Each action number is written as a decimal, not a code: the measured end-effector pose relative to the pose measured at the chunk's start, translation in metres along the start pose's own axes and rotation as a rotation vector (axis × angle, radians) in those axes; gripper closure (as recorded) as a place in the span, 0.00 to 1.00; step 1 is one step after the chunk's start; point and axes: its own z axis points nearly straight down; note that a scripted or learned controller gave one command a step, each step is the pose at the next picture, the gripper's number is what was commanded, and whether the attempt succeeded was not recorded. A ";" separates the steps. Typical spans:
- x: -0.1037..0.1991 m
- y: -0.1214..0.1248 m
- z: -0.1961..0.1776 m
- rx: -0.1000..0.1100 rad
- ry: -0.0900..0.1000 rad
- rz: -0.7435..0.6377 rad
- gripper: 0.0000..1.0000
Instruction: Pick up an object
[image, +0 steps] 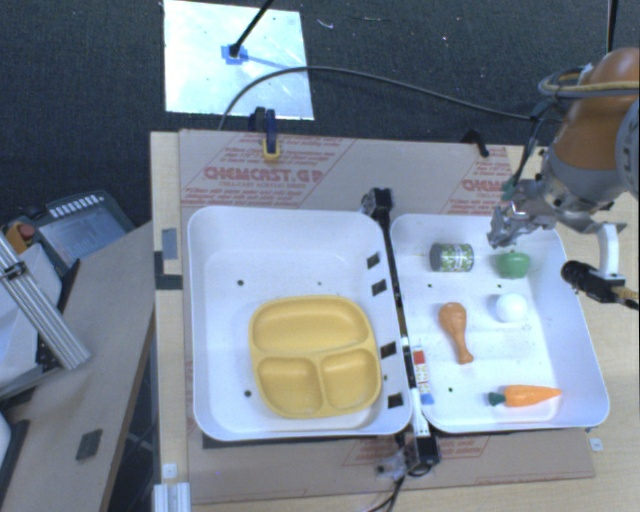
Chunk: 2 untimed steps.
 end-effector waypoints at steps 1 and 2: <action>0.000 0.002 -0.042 0.001 0.000 -0.002 1.00; 0.048 0.005 -0.030 0.005 0.003 -0.007 1.00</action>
